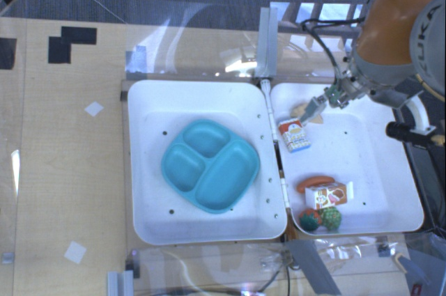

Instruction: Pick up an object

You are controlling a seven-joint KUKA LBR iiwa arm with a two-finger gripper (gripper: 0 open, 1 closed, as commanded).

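The one view looks down at a slant on two white bins set side by side on a wooden bench. The left bin (146, 148) holds a blue plate (210, 165) with three compartments, lying flat near the bin's middle and turned at an angle to the walls.

The right bin (376, 162) holds several small things. A small carton (295, 135), white with red at its upper end, lies close to the left wall in the upper part of the bin. Just above and to its right lies a pale tan piece (311, 113), partly hidden by the gripper, so its shape is hard to tell. Lower in the bin, an orange sausage (315, 182) lies across, and touching it from below is a box (327, 196) with red and white print. In the lower left corner sit a red-and-green ball (309, 219) and a green sprig like broccoli (331, 219), side by side and just below the box.

The arm (401, 30) reaches in from the upper right, its orange band large in the corner. The gripper (317, 106) points down and leftward over the upper part of the right bin, its tip over the tan piece and just above the carton. Whether it is released or clenched I cannot tell, and nothing can be seen held in it
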